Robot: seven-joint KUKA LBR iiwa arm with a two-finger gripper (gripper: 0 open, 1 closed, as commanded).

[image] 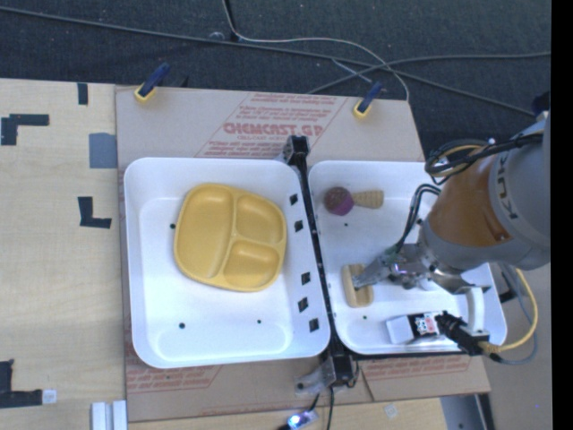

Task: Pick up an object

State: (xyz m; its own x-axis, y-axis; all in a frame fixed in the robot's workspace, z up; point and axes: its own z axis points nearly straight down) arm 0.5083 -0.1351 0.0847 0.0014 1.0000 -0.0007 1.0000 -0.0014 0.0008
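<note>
In the right bin point(376, 339), a small tan block point(355, 294) lies near the left wall. My gripper point(365, 278) comes in from the right and sits low over the block's upper part, covering some of it. Whether it is touching the block is not visible. A toy ice cream cone with a purple scoop point(339, 201) and a tan cone lies at the far end of the same bin, well away from the gripper.
The left bin point(152, 330) holds a yellow divided plate point(229, 236). A black divider with clips point(309, 240) runs between the bins. The grey and orange arm point(479, 213) covers the right bin's right side.
</note>
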